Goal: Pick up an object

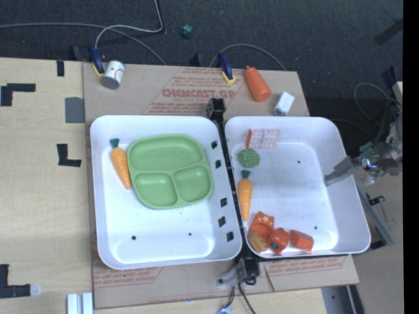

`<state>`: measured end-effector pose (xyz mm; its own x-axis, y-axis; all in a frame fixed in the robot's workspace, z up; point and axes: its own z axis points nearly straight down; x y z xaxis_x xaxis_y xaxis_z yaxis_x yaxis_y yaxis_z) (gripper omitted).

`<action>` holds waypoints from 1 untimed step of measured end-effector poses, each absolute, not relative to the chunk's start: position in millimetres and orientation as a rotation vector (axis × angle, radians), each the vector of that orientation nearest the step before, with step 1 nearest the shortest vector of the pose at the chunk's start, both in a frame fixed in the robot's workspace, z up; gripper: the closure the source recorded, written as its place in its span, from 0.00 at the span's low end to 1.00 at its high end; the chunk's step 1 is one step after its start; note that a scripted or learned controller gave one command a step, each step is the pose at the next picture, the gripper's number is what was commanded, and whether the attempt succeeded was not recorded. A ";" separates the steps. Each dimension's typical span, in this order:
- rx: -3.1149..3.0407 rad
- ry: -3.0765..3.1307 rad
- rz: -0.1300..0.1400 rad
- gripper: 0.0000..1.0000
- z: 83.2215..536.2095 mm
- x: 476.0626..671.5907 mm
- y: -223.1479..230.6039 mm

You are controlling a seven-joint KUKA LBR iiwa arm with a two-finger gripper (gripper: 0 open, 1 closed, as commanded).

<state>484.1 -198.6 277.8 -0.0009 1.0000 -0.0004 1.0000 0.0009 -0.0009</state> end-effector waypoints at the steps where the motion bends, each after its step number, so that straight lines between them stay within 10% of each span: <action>1: -2.219 -2.225 -0.006 0.00 86.4 507.3 -129.6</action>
<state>507.3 -129.6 86.4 -0.0026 1.0000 0.0018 1.0000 0.0026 0.0033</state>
